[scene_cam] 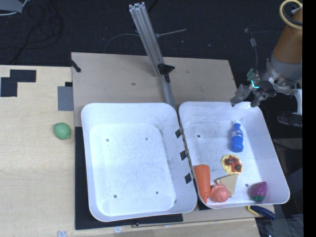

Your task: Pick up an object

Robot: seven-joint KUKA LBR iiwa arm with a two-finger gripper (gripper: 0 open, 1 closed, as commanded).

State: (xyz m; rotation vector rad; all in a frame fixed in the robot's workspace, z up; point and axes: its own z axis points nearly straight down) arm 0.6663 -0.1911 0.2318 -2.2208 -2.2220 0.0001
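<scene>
down at the front of the right bin (276, 174) sit a purple toy fruit (258, 190), a pink round toy (220, 193) and an orange carrot toy (202, 182), all close to the near edge. the carrot lies along the bin's left wall, and the pink toy touches its lower end. a tan wedge (228, 182) rests just above the pink toy, and a small pizza toy (231, 164) lies just above the wedge. higher up, by itself, lies a little blue bottle (237, 137) with a white cap. the left bin (128, 162) sits next to it on the tabletop (34, 157), and a green ball (62, 131) rests on the wood well off to the left. the tool (245, 96) hangs over the far right corner of the right bin, above the blue bottle and apart from it, and i cannot tell how its grip is set. nothing is seen held in it. the blue bottle looks like the easiest pick, since it has room all around it. it is likely light, hard and a bit slippery, and it could roll. a grab across its round middle, not its thin cap, looks best. the carrot looks firm too, but the wall beside it could get in the way.
</scene>
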